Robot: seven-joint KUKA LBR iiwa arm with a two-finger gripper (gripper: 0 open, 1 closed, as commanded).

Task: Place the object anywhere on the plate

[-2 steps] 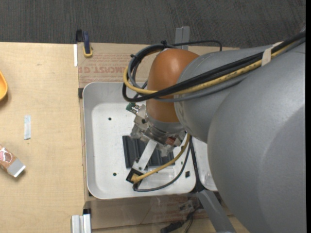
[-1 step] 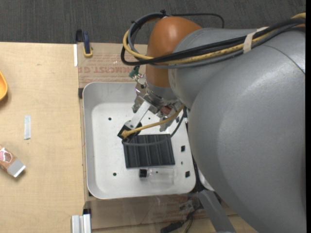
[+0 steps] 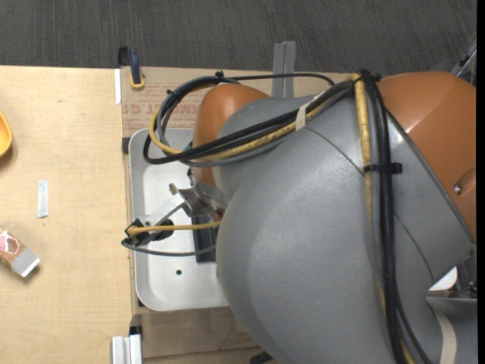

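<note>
The arm (image 3: 326,226) is swinging right across the camera view here, its grey bulk covering most of the right side and hanging over the one white bin (image 3: 151,279) that is showing. Its lower end is sitting over the middle of that bin, with bits of metal and a dark block poking out from under the grey shell. The jaws are buried under there, and whether they are open or closed I cannot tell. Nothing is showing between them.

Black and yellow cables (image 3: 250,139) are looping off the arm. One loop is arching over the bin's top edge and another is trailing down to touch its left wall.

Out on the bench (image 3: 68,127), a packet (image 3: 15,252), red-brown with a white end, is lying at the lower left, outside the bin and well apart from the arm. It is looking like the likeliest object, though I cannot say for sure. A white strip (image 3: 42,199) is lying above it, also on bare wood. At the far left edge an orange rim (image 3: 4,135) is peeking in, and whether that is the plate I cannot tell.

Counting up: one arm, one bin, one packet, one strip, one orange rim, and one blue clamp (image 3: 133,67) standing at the bench's back edge.
</note>
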